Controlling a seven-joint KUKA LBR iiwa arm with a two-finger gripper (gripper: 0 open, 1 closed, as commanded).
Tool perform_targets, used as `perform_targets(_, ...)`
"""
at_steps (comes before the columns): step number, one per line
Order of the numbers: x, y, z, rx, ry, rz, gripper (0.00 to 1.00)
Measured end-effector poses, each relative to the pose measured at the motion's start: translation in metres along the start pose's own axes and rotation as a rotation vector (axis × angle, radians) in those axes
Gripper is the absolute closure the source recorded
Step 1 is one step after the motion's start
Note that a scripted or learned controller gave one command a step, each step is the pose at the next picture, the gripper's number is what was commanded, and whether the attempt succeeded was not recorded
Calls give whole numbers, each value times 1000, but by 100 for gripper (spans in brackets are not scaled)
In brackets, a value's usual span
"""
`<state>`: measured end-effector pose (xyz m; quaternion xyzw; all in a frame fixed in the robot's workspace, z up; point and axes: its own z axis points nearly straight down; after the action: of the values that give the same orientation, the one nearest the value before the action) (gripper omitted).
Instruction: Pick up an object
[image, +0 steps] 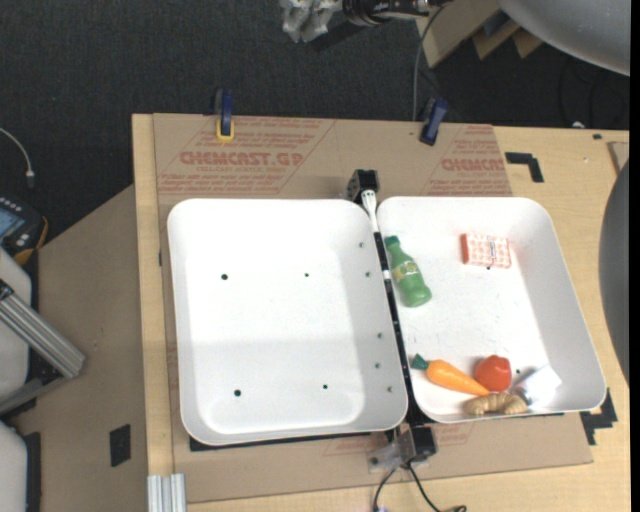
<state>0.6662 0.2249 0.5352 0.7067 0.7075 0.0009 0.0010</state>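
Right bin (560, 290) holds all objects. Green bottle (406, 275) lying on its side, against the bin's left wall, cap toward the far edge. Pink-and-white patterned flat packet (486, 250) lying flat near the far edge, toward the far right corner. Carrot (447, 374), orange with green top pointing left, lying near the front edge. Red tomato (493, 372) just right of the carrot, touching or nearly so. Tan ginger-like root (495, 404) at the front edge, just below the tomato.

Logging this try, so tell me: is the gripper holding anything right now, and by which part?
Nothing is held. The gripper is up beyond the bench with nothing between its fingers.
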Motion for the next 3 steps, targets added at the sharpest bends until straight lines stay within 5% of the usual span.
perform_targets(3, 0, 0, 0, 0, 0, 0, 100)
